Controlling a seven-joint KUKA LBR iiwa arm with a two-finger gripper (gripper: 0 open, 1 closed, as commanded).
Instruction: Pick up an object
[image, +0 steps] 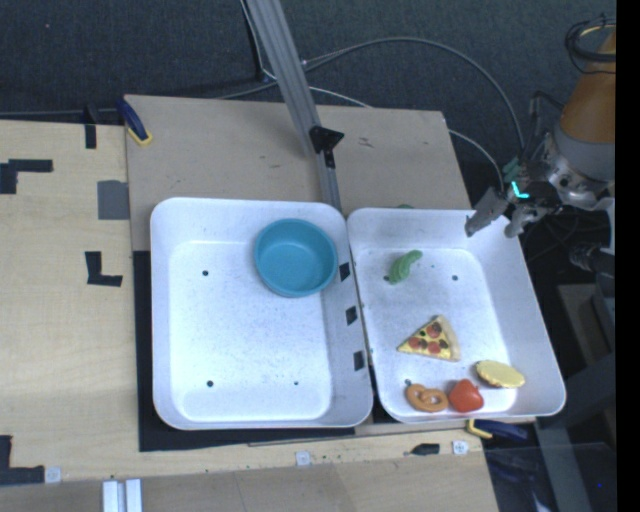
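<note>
1. Green toy (404, 266) lies in the right bin (530, 300), far half, left of my gripper (497, 217).
2. My gripper hangs over that bin's far right rim, fingers spread apart, nothing between them.
3. Pizza slice (431, 340) sits nearer, mid-bin.

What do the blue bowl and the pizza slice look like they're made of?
Blue bowl: probably moulded plastic, one even colour with a dull sheen. Pizza slice: a toy, likely plastic or rubber, with flat painted-looking toppings and a thick crust edge; the picture is too coarse to tell which.
</note>
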